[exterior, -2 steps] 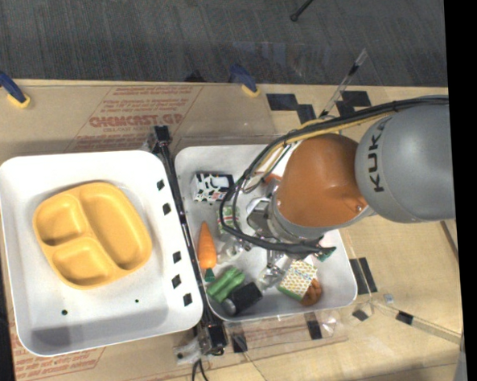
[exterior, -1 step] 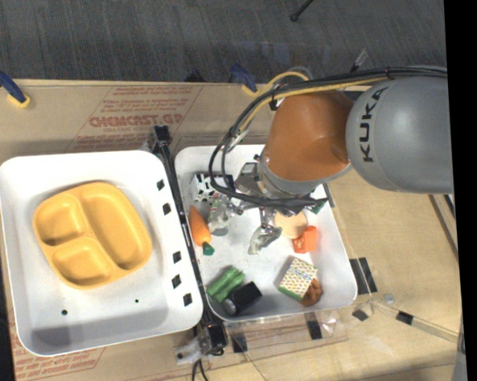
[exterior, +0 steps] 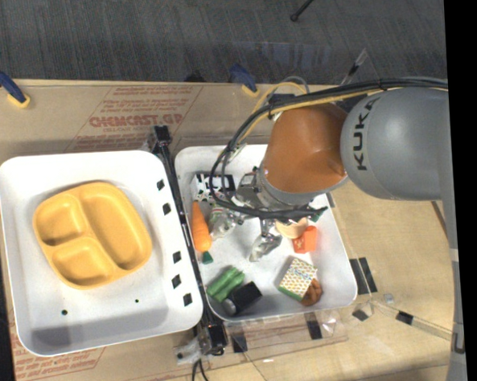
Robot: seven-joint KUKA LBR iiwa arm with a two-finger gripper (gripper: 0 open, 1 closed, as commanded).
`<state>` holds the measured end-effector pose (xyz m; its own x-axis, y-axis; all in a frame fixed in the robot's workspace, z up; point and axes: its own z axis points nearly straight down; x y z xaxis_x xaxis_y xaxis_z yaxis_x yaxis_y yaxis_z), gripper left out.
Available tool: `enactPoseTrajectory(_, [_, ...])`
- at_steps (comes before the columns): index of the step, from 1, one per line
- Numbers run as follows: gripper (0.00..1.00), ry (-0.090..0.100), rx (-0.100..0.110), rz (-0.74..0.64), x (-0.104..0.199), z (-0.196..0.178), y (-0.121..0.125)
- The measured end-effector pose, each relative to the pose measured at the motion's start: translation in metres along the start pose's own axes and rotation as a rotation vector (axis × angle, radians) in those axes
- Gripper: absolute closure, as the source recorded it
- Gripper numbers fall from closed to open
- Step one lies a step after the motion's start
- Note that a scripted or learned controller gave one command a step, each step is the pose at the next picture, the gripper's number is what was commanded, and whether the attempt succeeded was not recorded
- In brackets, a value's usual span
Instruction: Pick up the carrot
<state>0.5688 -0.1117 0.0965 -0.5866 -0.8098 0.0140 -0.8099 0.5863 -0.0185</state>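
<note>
Camera view showed the hand low in the right bin, beside the carrot; its opening couldn't be told.

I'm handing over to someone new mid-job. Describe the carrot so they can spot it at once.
Look in the right white bin, the one that the grey arm reaches over. Along that bin's left wall, just beside the divider between the two bins, lies the carrot, lengthwise against the wall. It is the slim orange tapered piece, unlike the green item below it.
</note>
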Motion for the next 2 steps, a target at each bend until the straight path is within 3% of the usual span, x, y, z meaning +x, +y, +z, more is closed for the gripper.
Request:
enactPoseTrajectory(1, [0.0,-0.021,-0.01,0.022,-0.038,-0.102,0.059])
enactPoseTrajectory(2, [0.0,-0.012,-0.021,0.298,-0.004,0.005,0.018])
